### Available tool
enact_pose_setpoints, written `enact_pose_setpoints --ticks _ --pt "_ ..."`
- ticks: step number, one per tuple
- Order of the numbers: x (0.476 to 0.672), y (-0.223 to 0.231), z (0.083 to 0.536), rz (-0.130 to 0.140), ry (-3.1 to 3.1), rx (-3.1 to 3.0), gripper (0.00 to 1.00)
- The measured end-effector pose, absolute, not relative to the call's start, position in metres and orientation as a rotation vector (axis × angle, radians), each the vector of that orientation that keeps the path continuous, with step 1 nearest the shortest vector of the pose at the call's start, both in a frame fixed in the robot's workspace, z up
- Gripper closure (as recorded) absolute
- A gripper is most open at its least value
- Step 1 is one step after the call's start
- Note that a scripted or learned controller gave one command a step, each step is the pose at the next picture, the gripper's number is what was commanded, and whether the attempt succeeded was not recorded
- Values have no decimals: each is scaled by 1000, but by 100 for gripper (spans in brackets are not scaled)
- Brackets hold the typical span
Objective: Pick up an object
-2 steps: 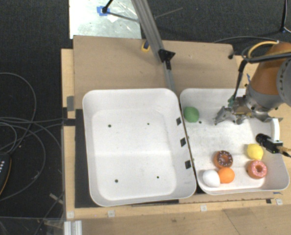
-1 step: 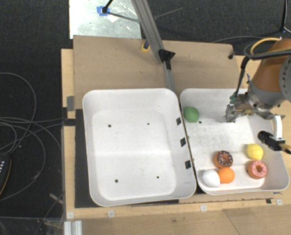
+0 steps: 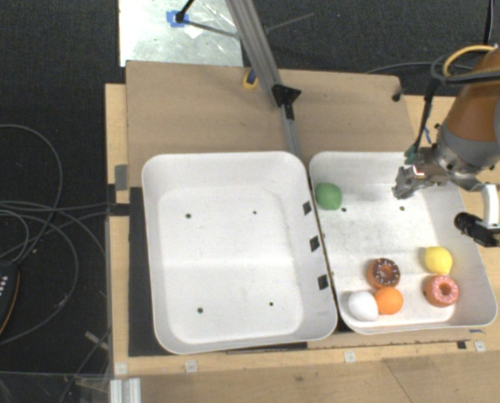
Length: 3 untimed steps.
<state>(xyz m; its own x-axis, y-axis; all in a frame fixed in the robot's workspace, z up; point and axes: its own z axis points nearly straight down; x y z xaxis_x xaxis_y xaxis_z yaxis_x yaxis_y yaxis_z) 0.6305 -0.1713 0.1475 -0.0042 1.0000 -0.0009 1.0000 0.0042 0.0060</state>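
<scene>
The right bin (image 3: 367, 175) holds a green ball (image 3: 328, 196) at its far left. Near its front lie a brown donut (image 3: 383, 272), an orange ball (image 3: 389, 300), a white ball (image 3: 362, 306), a yellow lemon-like object (image 3: 438, 259) and a pink donut (image 3: 441, 290). My gripper (image 3: 405, 183) hangs over the far right part of this bin, right of the green ball and well behind the front cluster. Nothing shows between its fingers.
The left bin (image 3: 161, 225) stands beside the right one, with black clips along their shared edge. A grey pole (image 3: 258, 44) slants across the bench from the back. Cables lie on the dark floor at the left.
</scene>
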Motion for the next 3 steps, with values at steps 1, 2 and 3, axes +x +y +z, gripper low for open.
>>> enact_pose_setpoints --ticks 1,2,3 --pt "629 -170 192 5 2223 2212 100" --pt "630 -170 247 7 2222 2210 100" --pt "612 -114 238 3 2233 2212 100"
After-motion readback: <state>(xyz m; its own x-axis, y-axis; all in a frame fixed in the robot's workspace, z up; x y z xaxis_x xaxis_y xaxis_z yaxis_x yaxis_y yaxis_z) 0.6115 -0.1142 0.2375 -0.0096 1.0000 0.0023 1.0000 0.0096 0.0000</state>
